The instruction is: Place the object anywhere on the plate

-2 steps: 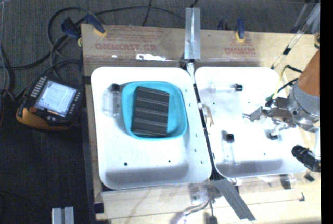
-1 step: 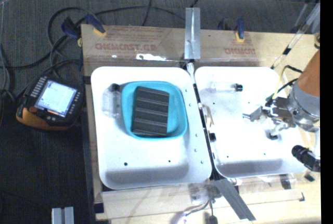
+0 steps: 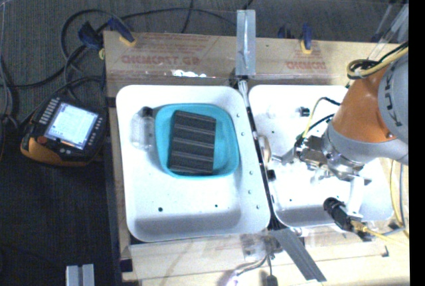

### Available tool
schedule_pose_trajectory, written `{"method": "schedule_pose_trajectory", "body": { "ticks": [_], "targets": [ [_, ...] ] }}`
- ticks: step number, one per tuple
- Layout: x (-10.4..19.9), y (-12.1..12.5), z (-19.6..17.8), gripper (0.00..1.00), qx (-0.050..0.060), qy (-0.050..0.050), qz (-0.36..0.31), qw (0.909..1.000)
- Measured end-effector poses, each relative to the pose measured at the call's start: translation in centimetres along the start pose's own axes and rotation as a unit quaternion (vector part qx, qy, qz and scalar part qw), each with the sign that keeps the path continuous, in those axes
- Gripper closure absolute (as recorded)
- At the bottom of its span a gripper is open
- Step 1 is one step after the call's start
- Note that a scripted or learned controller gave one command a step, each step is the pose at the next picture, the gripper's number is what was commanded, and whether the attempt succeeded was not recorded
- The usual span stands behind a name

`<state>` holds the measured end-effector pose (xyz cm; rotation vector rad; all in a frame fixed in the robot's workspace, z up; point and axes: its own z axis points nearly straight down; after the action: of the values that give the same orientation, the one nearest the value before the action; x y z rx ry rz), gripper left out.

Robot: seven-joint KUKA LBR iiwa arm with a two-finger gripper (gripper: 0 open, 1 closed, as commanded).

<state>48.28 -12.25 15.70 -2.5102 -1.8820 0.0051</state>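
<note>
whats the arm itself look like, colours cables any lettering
The arm is bulky and rounded, with a grey shell and a wide orange band above the wrist. Part of some dark lettering shows on the grey shell. Thin black and yellow cables loop around the band, down to a metallic wrist assembly. A black cylindrical part sits lower.

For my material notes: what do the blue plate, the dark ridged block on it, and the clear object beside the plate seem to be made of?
The blue plate looks like smooth plastic: uniform turquoise colour, soft rounded rim. The dark ridged block seems matte rubber or foam, dull grey without any shine. The clear object is probably transparent plastic or glass, because the white bin shows through it; the picture cannot settle which.
</note>
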Motion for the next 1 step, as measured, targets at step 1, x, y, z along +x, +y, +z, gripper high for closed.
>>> {"method": "schedule_pose_trajectory", "body": {
  "ticks": [1],
  "targets": [
    [-7.44, 2.19, -0.43, 0.00, -0.002, -0.001, -0.142, 0.9898]
  ]
}}
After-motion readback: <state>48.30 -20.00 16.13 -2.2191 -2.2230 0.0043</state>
